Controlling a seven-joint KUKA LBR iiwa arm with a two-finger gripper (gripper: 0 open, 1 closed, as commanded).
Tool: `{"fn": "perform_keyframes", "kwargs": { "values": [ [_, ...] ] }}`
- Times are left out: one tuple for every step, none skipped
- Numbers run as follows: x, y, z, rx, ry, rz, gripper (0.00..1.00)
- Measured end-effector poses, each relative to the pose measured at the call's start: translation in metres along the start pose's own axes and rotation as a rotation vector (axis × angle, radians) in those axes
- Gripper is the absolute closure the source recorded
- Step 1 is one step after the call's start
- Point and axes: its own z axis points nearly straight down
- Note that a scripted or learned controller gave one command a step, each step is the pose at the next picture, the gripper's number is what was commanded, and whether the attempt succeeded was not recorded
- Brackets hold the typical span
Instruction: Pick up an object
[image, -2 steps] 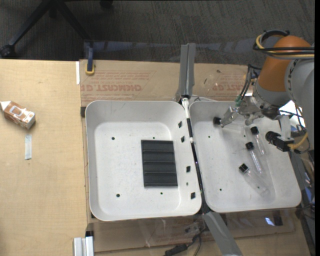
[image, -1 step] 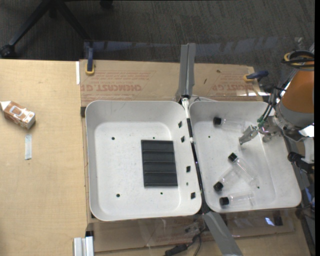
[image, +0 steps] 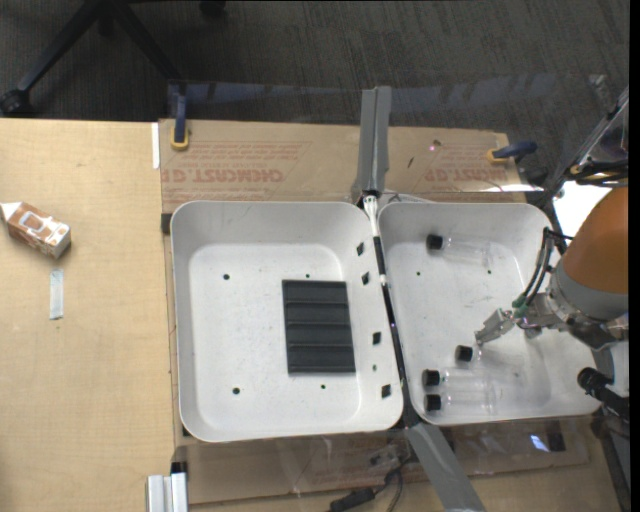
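- The gripper (image: 492, 326) was seen low inside the right bin (image: 500, 215), reaching in from the right; whether it was spread or pressed together could not be told.
- Nothing could be made out in its grasp, so the pick was judged not yet done.
- Several clear bottles with black caps were lying in that bin: one near the far wall (image: 455, 243), one just beside the gripper (image: 466, 353), and two close together at the near edge (image: 455, 392).
- The bottle beside the gripper was judged the easiest target.
- A good grasp was thought to call for the tip to be centred over the bottle's body, across its width, since a round, smooth thing could roll or slip away.
- The black ridged block (image: 319, 326) in the left bin (image: 265, 215) was lying well apart and was best left alone.
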Motion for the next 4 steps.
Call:
{"fn": "perform_keyframes", "kwargs": {
  "values": [
    [-0.021,-0.032,-0.053,-0.002,-0.001,-0.280,0.00],
    [-0.033,-0.033,-0.109,-0.004,-0.003,-0.584,0.00],
    [-0.035,-0.015,-0.225,-0.003,-0.003,-0.724,0.00],
    [-0.033,-0.025,-0.351,-0.003,-0.005,-0.999,0.00]
  ]
}}
